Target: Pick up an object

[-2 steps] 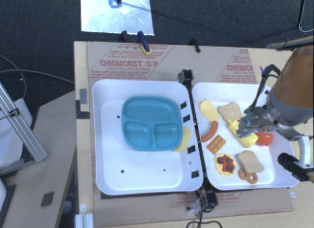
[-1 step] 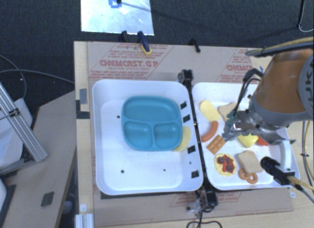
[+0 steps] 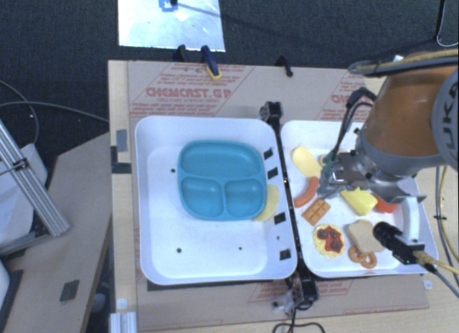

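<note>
Approach over the toy food, nothing gripped yet

Descent toward a pick looks like the step in hand: the grey arm with its orange band [image 3: 412, 120] reaches in from three o'clock and hangs over the right-hand shallow white bin [image 3: 429, 247], with the gripper [image 3: 331, 179] low above the toy food. Whether the jaws are released or clenched cannot be told; the metal parts blur together against the bin floor, and nothing is seen held.

Around the jaws the candidates lie close. A pale yellow rounded plastic piece [image 3: 305, 159] sits at about ten o'clock, just beside them. An orange-red toy sausage [image 3: 306, 191] lies at about eight o'clock, tilted, near or touching the lower tip. A brown waffle-patterned square [image 3: 316, 212] is at seven o'clock, a yellow block [image 3: 358, 200] at four o'clock, partly under the wrist. Further toward six o'clock lie a small round toy pizza [image 3: 329, 239], a tan bread slice [image 3: 361, 235] and a brown pretzel [image 3: 362, 256].

Judging by this, the sausage or the pale yellow piece is the likeliest target. The next move calls for centring the jaws over one item alone, lowering, closing and lifting straight up.

The left-hand white bin [image 3: 163, 252] holds a blue sectioned plastic tray [image 3: 219, 179].
</note>
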Controlling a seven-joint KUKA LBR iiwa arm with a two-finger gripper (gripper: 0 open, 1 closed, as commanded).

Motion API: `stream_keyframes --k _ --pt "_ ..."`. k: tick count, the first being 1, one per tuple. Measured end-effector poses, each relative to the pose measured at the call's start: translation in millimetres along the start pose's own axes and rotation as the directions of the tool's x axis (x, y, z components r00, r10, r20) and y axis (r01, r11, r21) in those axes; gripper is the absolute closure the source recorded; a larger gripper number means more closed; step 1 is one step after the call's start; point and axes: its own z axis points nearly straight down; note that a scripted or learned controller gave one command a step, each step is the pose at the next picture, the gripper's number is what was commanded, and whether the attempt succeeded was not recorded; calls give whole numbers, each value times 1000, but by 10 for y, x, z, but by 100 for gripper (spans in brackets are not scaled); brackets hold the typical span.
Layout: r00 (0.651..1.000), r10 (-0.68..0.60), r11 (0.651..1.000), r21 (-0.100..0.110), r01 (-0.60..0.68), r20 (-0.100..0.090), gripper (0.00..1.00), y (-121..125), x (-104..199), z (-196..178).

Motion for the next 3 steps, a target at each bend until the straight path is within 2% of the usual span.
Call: stream_keyframes --k 1,2,3 --pt "1000 1 1000 -1 -1 0 100 3 173 -421" --pt "1000 12 1000 4 -12 2 100 -12 -282 -261" --pt "1000 6 1000 5 -6 1 100 16 -215 -123"
